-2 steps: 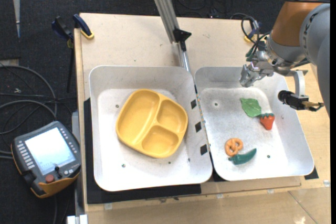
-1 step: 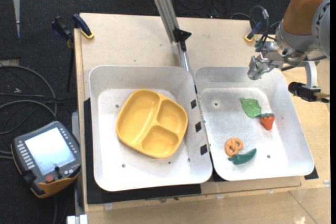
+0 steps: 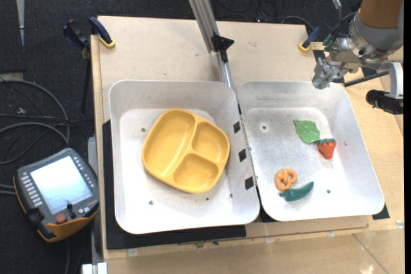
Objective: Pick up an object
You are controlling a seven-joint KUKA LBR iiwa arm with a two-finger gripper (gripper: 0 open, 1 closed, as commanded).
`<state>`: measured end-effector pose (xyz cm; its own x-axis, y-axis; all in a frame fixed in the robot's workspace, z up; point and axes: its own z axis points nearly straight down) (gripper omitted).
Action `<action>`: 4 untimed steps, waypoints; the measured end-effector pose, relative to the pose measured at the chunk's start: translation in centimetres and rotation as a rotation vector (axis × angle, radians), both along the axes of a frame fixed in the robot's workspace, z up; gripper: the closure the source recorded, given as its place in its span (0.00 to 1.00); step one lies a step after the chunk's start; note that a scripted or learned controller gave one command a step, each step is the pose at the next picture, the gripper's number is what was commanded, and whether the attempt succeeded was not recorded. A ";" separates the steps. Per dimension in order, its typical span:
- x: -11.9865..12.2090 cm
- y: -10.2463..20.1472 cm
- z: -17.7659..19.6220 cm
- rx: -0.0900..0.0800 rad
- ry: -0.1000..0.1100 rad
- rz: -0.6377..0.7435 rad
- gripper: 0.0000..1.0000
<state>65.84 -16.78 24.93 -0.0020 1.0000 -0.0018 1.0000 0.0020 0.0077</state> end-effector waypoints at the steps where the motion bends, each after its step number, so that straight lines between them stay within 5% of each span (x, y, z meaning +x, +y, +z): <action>1: -1.1 4.8 -1.1 0.003 0.009 0.005 1.00; 4: -3.9 21.3 -0.7 0.004 0.009 0.006 1.00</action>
